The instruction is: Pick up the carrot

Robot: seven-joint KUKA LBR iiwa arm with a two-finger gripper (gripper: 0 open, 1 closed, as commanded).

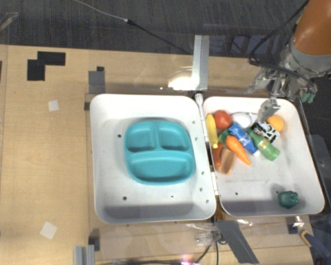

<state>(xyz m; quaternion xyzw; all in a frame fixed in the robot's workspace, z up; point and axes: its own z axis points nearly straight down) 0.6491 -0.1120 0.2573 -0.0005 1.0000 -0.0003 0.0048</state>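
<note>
The left bin holds a teal divided tray. In the right bin, the carrot lies in a pile of toy food, tilted, just beside a yellow corn cob and a blue bottle. The gripper hangs above the pile's far side, near an orange fruit; whether its fingers are parted cannot be told, and nothing is seen between them. Judged so, the approach is underway; next it must shift left over the carrot and descend.

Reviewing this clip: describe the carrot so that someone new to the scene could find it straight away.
Look in the right-hand white bin, at the pile of toy food near its upper left. The carrot lies slanted at the pile's lower edge, beside a blue can. It is the only orange piece tapering to a point.
</note>
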